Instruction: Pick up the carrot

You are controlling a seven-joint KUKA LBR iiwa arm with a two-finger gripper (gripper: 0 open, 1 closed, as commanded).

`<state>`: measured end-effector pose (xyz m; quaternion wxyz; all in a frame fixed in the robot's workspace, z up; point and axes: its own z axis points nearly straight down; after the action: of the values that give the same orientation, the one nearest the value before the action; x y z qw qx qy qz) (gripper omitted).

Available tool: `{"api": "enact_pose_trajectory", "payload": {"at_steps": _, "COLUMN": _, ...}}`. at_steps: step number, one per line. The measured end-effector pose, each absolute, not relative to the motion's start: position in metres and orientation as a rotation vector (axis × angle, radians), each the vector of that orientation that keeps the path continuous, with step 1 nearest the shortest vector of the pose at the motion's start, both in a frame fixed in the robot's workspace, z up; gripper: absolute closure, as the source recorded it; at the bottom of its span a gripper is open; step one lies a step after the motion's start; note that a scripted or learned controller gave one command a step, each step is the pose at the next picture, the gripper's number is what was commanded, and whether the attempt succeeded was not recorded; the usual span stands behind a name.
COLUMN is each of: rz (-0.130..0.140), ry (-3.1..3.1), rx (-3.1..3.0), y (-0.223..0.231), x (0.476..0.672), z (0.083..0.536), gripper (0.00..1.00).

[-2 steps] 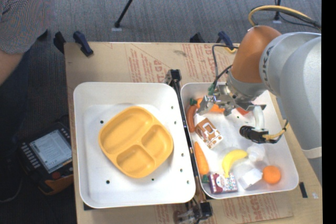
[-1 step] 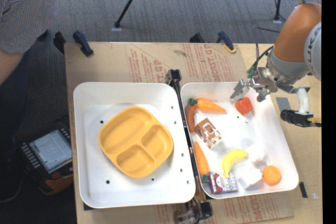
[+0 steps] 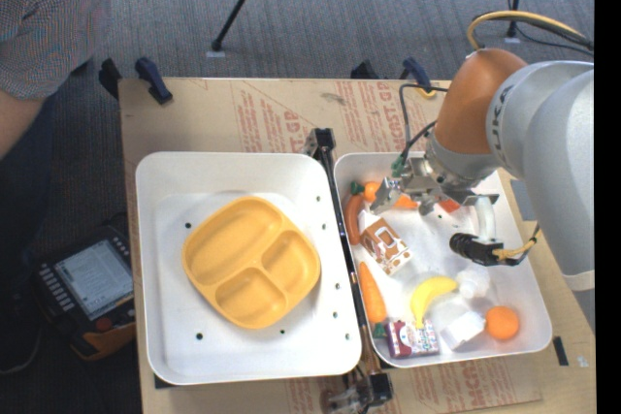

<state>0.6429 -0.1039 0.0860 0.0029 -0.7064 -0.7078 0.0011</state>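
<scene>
The carrot (image 3: 372,293), a long orange piece, lies along the left wall of the right bin (image 3: 532,291), near its front. My gripper (image 3: 406,192) is down in the back part of that bin, well behind the carrot. It hovers over small orange pieces (image 3: 373,192) and a red piece (image 3: 449,206). The carrot lies free, with nothing touching it from above.
A brown and white carton (image 3: 385,247) sits between the gripper and the carrot. A banana (image 3: 432,294), a purple carton (image 3: 412,338), a white object (image 3: 462,325) and an orange ball (image 3: 502,323) crowd the bin's front. The left bin (image 3: 165,334) holds a yellow divided plate (image 3: 250,260).
</scene>
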Motion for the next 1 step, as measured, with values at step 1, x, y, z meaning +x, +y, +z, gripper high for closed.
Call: {"api": "enact_pose_trajectory", "payload": {"at_steps": 1, "rz": -0.004, "ry": -2.227, "rx": -2.219, "y": -0.0695, "x": 0.6453, "z": 0.2110, "gripper": 0.00}}
